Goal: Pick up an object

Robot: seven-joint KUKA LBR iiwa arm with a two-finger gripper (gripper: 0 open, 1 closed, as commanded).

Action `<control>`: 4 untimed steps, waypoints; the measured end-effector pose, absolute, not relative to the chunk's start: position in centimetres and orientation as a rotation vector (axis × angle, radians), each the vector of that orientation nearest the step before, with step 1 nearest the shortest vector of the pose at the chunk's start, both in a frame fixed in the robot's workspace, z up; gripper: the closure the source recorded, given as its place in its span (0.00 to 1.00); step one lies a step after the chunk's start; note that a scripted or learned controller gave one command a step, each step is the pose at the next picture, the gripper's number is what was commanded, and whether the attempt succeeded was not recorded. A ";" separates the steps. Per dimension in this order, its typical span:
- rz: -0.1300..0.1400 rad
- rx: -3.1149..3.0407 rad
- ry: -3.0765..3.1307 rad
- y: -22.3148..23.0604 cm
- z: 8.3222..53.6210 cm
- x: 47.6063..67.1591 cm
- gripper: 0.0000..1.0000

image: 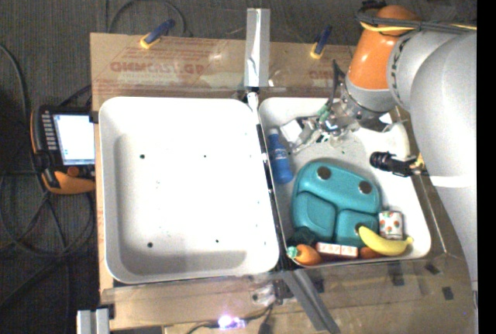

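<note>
The arm point(418, 69) comes in from the right w/ its orange band point(372, 53) over the far right corner of the right bin point(422, 193). Gripper point(314, 131) sits low in the far part of that bin, angled toward the left; can't tell whether it's open or closed, too much clutter and glare around the tip.

Objs all lie in the right bin. Blue bottle point(278, 157) lies flat along the bin's left wall, long axis running far-to-near, just beside the gripper tip on its near-left side; which end is the cap can't be made out. Big teal plastic tray point(337, 197) fills the bin's middle, long axis tilted from far-left to near-right, near the gripper but apart from it. Banana point(381, 242) lies at the near right corner, long axis approx left-right, curve opening upward in the view, touching the teal tray's near edge. Small white can point(392, 224) stands just above the banana. Carrot toy point(307, 253) at the near left corner, pointing approx left-right. A flat red-white box point(338, 249) sits between carrot and banana.

Left bin point(186, 193) sits beside it. Orange-grey teach pendant point(63, 146) lies off the bench at left.
</note>
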State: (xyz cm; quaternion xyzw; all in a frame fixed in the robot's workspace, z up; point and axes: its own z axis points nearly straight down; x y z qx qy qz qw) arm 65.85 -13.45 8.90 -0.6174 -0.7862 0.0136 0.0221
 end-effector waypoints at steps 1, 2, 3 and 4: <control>0.053 -1.931 -2.448 -14.2 9.7 65.9 1.00; 0.051 -1.932 -2.451 -14.2 9.7 66.0 0.00; 0.029 -1.864 -2.515 -14.0 9.0 66.5 0.00; 0.039 -1.852 -2.507 -13.8 9.5 66.2 1.00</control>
